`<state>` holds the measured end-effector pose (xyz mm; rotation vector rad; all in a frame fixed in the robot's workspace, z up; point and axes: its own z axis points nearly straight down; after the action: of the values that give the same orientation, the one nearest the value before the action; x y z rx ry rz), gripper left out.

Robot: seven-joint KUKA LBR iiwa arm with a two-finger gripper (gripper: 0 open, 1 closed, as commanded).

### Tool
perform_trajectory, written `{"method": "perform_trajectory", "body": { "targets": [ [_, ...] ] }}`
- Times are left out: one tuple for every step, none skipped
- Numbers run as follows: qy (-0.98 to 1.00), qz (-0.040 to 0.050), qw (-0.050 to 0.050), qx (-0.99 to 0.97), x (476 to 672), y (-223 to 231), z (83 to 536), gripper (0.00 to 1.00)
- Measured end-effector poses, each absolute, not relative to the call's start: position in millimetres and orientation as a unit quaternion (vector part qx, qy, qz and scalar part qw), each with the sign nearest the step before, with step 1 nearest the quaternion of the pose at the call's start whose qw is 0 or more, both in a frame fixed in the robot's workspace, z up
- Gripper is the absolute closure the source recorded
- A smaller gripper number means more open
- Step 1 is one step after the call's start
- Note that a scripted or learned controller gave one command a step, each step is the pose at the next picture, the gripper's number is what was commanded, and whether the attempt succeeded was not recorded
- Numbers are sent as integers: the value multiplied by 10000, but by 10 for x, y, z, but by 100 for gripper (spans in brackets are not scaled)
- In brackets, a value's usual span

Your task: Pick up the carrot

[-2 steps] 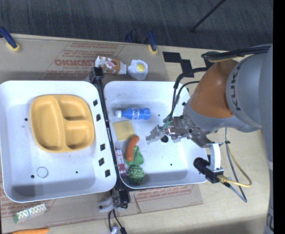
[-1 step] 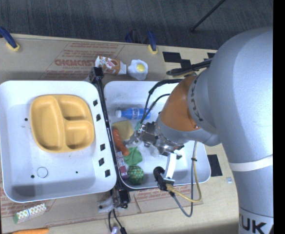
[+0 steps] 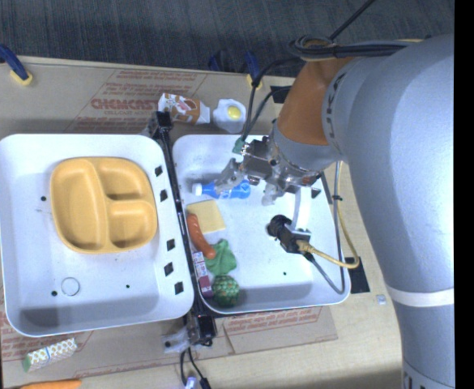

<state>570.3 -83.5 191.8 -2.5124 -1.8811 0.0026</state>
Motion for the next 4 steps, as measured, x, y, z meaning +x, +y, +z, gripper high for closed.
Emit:
{"method": "perform_trajectory", "body": {
  "targets": [
    [-5060, 20, 29, -8625, 5279, -1075, 1094, 0],
    [-4623, 10, 25, -8867, 5323, -407, 1915, 0],
    [-4347, 19, 20, -9006, 6218, -257, 1965, 0],
    [-4934, 11, 12, -8698, 6451, -253, 1915, 0]
  ]
}}
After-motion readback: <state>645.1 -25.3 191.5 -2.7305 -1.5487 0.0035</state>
